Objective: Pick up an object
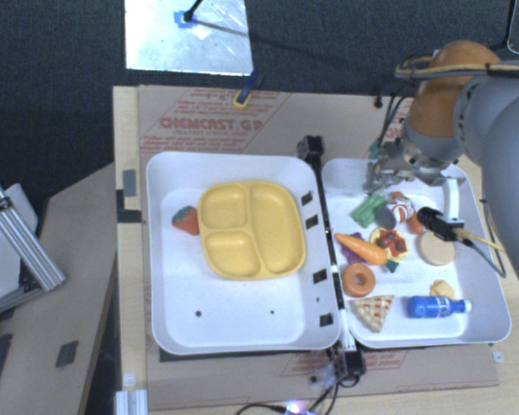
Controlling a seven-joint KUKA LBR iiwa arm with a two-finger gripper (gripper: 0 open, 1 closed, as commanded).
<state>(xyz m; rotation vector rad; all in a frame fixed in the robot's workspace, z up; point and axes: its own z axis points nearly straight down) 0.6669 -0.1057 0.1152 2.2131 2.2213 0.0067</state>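
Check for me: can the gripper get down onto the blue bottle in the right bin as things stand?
Probably yes. The blue bottle lies on its side near the bin's front with open floor around it; the gripper is at the back.

We note a yellow tray (251,229) in the left bin (169,318), a strawberry (186,220) at its 9 o'clock.

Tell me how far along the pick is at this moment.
Done: the grey arm's two-finger gripper sits over the back of the right white bin, just above the green toy piece. In hand: nothing visibly lifted; whether anything sits between the fingers cannot be told. Left: the grasp and lift. The orange toy carrot, blue toy bottle, ringed doughnut and pizza slice lie in that bin.
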